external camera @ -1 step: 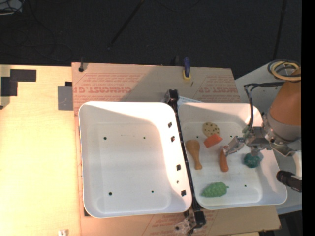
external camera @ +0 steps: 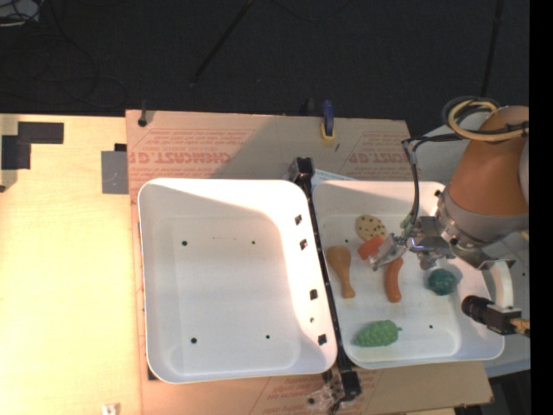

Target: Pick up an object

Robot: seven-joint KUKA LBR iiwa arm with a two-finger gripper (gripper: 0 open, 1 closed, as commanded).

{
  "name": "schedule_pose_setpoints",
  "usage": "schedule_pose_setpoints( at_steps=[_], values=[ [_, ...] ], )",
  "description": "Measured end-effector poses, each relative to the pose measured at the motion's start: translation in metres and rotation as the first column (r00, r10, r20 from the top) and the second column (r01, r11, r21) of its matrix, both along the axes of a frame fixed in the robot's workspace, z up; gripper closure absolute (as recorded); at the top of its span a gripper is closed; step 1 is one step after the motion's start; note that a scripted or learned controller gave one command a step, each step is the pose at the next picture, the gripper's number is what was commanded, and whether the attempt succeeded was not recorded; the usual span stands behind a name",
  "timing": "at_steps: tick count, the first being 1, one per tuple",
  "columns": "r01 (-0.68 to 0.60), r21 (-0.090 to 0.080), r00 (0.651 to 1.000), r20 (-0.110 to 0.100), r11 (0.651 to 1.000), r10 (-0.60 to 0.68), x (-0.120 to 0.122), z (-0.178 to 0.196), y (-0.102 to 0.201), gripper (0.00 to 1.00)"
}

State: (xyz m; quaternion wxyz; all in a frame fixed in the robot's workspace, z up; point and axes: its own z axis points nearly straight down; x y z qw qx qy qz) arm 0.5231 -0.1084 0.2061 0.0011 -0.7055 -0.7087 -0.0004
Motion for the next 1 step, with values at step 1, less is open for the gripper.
schedule_pose_setpoints(
  at_steps=[1],
  values=[
    [0.003, 0.003, 1.0, -0.015, 1.0, -0.003, -0.0437, -0.108, 0.0297, 0.0]
  ],
)
